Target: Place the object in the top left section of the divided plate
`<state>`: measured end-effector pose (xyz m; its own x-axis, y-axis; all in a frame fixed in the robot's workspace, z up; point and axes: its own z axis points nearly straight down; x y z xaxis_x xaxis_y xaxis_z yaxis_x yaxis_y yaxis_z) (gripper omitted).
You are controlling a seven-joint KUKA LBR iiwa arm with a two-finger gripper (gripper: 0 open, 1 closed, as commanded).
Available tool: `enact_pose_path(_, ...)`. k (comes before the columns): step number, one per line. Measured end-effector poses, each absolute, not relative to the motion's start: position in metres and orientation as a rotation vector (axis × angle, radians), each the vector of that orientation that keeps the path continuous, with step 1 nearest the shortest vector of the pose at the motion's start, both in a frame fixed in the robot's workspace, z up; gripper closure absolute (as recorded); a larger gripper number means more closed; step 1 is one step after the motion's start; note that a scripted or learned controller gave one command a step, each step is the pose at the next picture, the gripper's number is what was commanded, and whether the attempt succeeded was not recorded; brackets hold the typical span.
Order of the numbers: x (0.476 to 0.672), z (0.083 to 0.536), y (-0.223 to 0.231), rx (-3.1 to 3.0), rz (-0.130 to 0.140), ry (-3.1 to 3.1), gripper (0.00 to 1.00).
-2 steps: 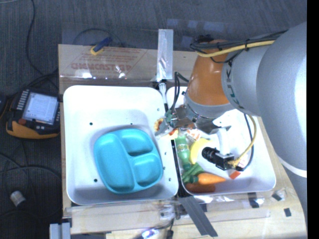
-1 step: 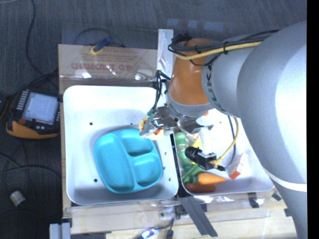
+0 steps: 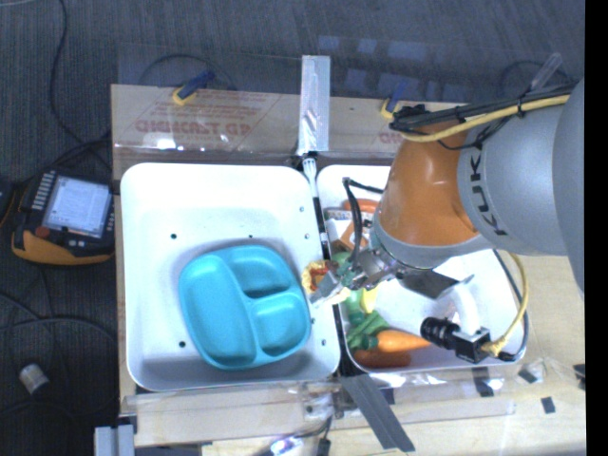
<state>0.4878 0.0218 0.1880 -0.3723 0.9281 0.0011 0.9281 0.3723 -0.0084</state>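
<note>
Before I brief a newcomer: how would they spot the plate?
Find the two white bins; take the left bin. The plate lies in its lower middle: bright turquoise, rounded, split into three sections, the bin's sole coloured item.

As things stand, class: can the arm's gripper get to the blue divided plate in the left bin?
Probably yes. The gripper hangs at the divider between the bins, just right of the divided plate, whose sections lie open with nothing between them.

End effector (image 3: 334,278) fingers obscured by wrist; arm (image 3: 532,174) cut off at right edge.
</note>
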Motion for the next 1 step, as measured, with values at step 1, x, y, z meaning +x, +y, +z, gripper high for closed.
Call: enact_pose_path(1, 0.4851, 0.1801, -0.0265, -1.631, 0.007, -2.679, 1.0)
